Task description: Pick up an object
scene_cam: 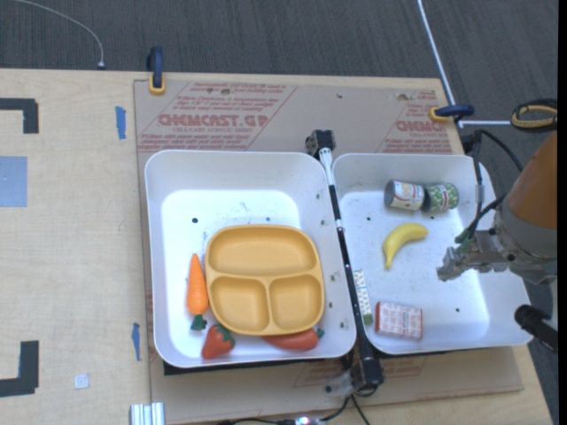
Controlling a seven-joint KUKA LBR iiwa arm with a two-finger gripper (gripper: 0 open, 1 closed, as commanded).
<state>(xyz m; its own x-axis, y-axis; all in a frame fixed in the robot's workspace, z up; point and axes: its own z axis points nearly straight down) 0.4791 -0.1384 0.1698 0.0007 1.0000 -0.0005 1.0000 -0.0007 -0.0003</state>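
1. Two shallow white bins sit side by side on a pale surface. The left bin holds a yellow divided plate, with a carrot just beside its left edge and two red toy foods along its near edge.
2. The right bin holds a banana near its middle, a small can lying on its side toward the far wall, and a small red-and-white carton toward the near wall.
3. The tool hangs over the right side of the right bin, right of the banana and apart from it. Nothing is visibly between its fingers; how far they are open, I cannot tell.
4. Risk, as a judgement: the banana is curved and the can is round, so either could roll or slip aside under an off-centre grip. The carton lies flat and close to the wall, which may block a finger.
5. Hard to make out: the tool is small and blurred, and the arm is cut off at the right.
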